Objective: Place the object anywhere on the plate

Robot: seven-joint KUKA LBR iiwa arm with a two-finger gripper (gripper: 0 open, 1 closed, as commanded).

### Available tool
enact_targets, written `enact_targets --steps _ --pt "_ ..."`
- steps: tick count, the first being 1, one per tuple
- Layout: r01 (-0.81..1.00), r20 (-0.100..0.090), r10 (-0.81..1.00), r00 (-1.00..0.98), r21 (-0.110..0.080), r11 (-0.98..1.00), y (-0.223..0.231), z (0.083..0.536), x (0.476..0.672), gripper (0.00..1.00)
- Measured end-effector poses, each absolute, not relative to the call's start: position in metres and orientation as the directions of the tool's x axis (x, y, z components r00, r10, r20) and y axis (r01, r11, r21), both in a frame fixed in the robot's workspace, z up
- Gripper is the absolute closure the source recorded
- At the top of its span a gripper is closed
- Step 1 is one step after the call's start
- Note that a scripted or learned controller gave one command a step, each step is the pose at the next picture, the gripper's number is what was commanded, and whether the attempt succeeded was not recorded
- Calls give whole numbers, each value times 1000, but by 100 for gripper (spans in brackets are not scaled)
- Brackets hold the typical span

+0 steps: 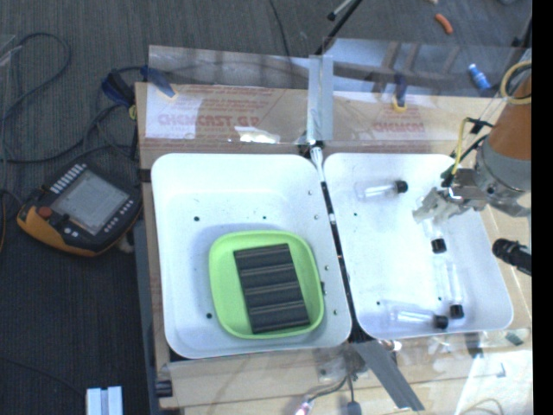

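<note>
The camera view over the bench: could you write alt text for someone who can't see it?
Seen from above, a green plate carrying a dark ridged block sits in the left white bin. The right white bin holds clear tubes with black caps, and the robot's hand hangs over its upper right part.

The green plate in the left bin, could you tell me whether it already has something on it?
Yes. The green plate in the left bin bears a dark ridged block, lying flat across its middle.
</note>
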State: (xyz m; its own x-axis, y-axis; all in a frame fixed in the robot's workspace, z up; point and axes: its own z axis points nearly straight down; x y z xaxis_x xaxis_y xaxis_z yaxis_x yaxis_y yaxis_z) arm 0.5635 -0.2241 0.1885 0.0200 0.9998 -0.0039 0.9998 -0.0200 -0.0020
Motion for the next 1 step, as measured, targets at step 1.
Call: enact_targets --steps 1 --pt "1000 -4 1000 20 -2 -20 -224 189 564 0"
